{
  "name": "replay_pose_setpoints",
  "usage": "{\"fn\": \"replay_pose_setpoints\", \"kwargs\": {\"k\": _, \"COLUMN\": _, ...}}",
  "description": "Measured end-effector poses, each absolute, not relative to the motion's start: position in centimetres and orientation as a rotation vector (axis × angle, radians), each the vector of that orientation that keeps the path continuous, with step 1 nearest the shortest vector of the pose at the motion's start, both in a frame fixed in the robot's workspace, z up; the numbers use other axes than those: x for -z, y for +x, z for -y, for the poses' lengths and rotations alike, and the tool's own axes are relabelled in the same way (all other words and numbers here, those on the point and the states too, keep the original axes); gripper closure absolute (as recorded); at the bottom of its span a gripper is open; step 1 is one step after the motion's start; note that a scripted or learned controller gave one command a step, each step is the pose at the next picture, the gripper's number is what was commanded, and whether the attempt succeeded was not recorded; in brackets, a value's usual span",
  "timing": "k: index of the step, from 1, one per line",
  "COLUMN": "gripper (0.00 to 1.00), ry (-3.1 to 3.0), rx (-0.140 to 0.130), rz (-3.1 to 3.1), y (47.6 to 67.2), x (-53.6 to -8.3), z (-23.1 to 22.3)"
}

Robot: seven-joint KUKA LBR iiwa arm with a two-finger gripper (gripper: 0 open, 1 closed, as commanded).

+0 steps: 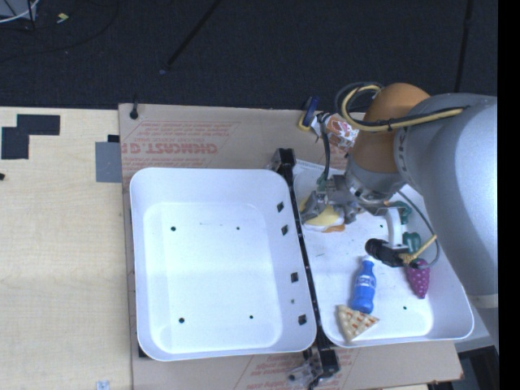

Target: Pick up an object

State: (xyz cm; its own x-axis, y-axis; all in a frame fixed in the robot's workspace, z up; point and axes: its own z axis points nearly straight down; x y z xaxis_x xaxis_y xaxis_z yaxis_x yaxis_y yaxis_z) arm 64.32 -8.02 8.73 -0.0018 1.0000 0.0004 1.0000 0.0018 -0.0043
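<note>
From the camera view above, the surface is pale and matte like raw board. A flat sheet of brown cardboard with reddish print lies on it under both bins.

The left bin is smooth white plastic, shallow, with rounded corners and a few small dark dots on its floor. A black strip runs along the seam where it meets the right bin, which has the same glossy white shell.

The arm comes in from the right as a broad, rounded grey casing, with its orange band showing as a satin dome above the wrist. The claw hangs low over the far left part of the right bin, near the seam. It is a tangle of small metal parts, and I cannot tell whether it is wide or narrow, or whether it grips anything.

Right under it is a soft-looking yellow and white piece with an orange edge. It touches or nearly touches the claw, and its exact shape is unclear.

The other things lie nearer the front of the same bin:
- A small blue bottle of glossy plastic with a white cap, lying tilted.
- A tan triangular wedge with a bumpy, waffle-like face, just beside the bottle's base.
- A knobbly purple bunch of grapes, to the right and apart from the bottle.
</note>
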Motion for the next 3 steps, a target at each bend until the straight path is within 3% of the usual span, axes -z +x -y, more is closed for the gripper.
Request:
{"fn": "replay_pose_setpoints", "kwargs": {"k": 1, "gripper": 1.0, "ry": -2.23, "rx": -0.013, "rz": 2.23, "y": 64.5, "x": -10.4, "z": 8.9}}
{"fn": "replay_pose_setpoints", "kwargs": {"k": 2, "gripper": 1.0, "ry": -2.211, "rx": 0.014, "rz": 2.235, "y": 64.6, "x": -19.4, "z": -3.1}}
{"fn": "replay_pose_setpoints", "kwargs": {"k": 3, "gripper": 1.0, "ry": -2.218, "rx": -0.004, "rz": 2.222, "y": 64.3, "x": -18.7, "z": -2.4}}
